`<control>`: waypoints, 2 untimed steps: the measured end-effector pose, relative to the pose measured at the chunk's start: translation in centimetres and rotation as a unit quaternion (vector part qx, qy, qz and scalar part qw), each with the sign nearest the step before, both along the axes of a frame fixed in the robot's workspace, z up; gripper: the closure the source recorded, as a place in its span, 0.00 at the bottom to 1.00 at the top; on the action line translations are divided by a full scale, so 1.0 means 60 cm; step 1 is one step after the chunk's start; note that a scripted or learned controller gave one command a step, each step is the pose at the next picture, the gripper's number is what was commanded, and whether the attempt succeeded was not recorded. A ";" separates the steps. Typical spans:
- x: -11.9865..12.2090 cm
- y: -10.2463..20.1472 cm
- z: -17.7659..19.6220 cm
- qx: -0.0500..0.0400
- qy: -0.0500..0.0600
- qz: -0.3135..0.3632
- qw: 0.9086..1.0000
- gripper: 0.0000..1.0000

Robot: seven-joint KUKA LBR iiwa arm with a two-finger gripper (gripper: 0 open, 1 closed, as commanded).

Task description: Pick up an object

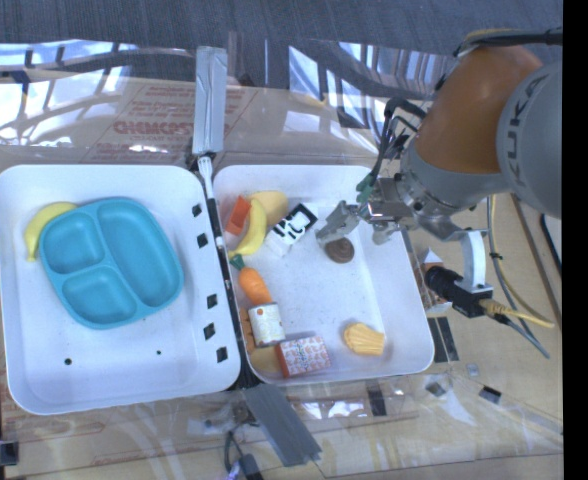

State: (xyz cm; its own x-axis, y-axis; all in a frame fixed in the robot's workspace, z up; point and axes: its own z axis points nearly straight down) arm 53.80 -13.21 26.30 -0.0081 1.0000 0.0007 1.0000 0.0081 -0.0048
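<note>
Over the right bin (399,343), the gripper (346,223) hovers.
Its fingers' state I cannot tell; a brown disc (340,251) lies just beneath.

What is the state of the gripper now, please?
Gripper: low over the right bin, just above the brown round object; open or closed cannot be told.

Bright, even light falls from above, and the two white bins (34,368) come close to washing out. Strong glare streaks the clear sheeting (64,78) along the far edge of the bench, with a weaker sheen on the near edge. Shadows are soft and short, tucked under the blue tray (114,258). Focus is mildly soft throughout, and fine detail smears slightly.
</note>
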 end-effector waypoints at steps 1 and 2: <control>-0.059 -0.121 -0.160 0.000 0.002 -0.098 0.995 0.00; 0.062 -0.015 -0.197 0.000 -0.001 0.052 0.999 0.00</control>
